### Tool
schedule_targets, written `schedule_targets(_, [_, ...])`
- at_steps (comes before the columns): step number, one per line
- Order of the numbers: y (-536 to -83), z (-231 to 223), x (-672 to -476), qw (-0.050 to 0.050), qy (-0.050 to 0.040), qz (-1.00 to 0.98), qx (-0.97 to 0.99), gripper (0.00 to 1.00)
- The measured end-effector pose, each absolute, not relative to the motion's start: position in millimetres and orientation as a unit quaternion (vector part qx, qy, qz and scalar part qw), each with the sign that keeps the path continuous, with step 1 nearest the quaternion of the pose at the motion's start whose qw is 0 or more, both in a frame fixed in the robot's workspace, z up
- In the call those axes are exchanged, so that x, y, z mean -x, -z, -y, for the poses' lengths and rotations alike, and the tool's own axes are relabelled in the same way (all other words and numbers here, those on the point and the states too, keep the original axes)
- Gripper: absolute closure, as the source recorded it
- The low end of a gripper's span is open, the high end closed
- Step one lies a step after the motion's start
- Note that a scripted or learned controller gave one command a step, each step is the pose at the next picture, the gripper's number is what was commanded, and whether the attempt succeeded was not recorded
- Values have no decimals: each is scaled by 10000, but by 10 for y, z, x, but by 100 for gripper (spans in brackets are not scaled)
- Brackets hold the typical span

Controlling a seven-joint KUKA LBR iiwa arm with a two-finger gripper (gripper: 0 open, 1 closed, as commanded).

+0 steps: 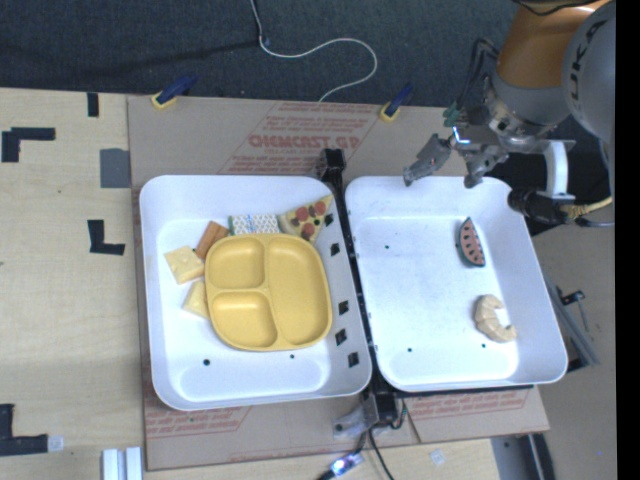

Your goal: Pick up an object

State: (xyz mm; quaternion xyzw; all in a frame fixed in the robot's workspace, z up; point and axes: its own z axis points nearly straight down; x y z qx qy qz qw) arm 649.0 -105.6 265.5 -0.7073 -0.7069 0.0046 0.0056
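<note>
In the right bin [430, 298] lie a watermelon slice toy [471, 242] near the right wall and a pale croissant-like toy [493, 318] below it. My gripper [444, 168] hovers over the bin's far edge, up and left of the watermelon slice, open with its two fingers spread wide and nothing between them. The left bin [170, 368] holds a yellow divided plate [268, 290] with several small food toys around its upper and left sides: a pizza slice [308, 216], a checkered piece [253, 225], an orange cracker [211, 238] and pale cheese pieces [184, 264].
The arm [545, 58] comes in from the upper right. A white cable [320, 53] loops on the dark surface behind the bins. A black divider clamp [333, 163] sits between the bins at the far edge. Cardboard underlies both bins.
</note>
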Motion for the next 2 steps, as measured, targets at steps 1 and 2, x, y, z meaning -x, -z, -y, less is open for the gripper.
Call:
schedule_targets(1, [-2736, 1055, -6510, 6, -5, 7077, 7065, 0])
schedule_targets(2, [-2155, 1041, -6599, 16, -25, 7081, 7061, 0])
